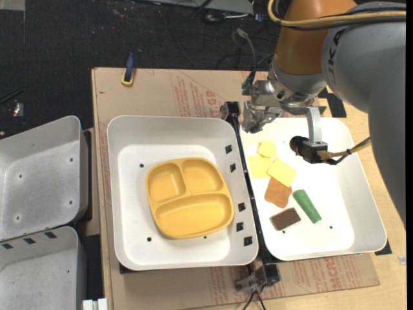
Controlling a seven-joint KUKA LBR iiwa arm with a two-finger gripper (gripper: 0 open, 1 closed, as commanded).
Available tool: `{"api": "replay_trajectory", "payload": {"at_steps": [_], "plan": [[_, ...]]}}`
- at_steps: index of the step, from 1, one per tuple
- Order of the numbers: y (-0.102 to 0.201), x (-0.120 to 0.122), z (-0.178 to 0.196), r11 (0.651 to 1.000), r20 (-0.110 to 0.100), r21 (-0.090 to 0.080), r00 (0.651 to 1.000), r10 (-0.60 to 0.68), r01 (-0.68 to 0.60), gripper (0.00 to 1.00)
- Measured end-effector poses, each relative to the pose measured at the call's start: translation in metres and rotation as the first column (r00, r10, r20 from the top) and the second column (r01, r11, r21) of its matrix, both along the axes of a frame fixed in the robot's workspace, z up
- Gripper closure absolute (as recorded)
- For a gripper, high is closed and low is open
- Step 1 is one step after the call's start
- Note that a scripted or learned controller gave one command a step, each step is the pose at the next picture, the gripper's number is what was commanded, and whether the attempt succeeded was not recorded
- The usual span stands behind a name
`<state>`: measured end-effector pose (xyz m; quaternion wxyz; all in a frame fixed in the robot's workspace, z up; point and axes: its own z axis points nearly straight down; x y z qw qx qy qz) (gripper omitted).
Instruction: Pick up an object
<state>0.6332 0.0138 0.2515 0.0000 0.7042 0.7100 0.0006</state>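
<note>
Several small items lie in the right bin (361, 234): a small yellow piece (265, 150), a pale yellow piece (256, 167), a yellow square (282, 172), an orange slab (279, 192), a green block (307, 206) and a brown block (284, 219). My gripper (253, 120) hangs over the bin's far left corner, just beyond the small yellow piece. I see nothing in its grasp. The grey arm with its orange band (310, 24) comes in from the upper right.
The left bin (129, 250) holds a yellow divided plate (189, 197). A black fitting with a cable (310, 150) hangs over the right bin near the yellow pieces. Grey panels (39, 173) lie at the far left. A blue and yellow clamp (129, 70) sits at the bench's far edge.
</note>
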Motion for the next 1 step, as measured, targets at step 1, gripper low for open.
{"api": "replay_trajectory", "payload": {"at_steps": [1], "plan": [[0.0460,-0.0103,-0.0063,1.000,-0.002,-0.001,1.000,-0.002,0.002,1.00]]}}
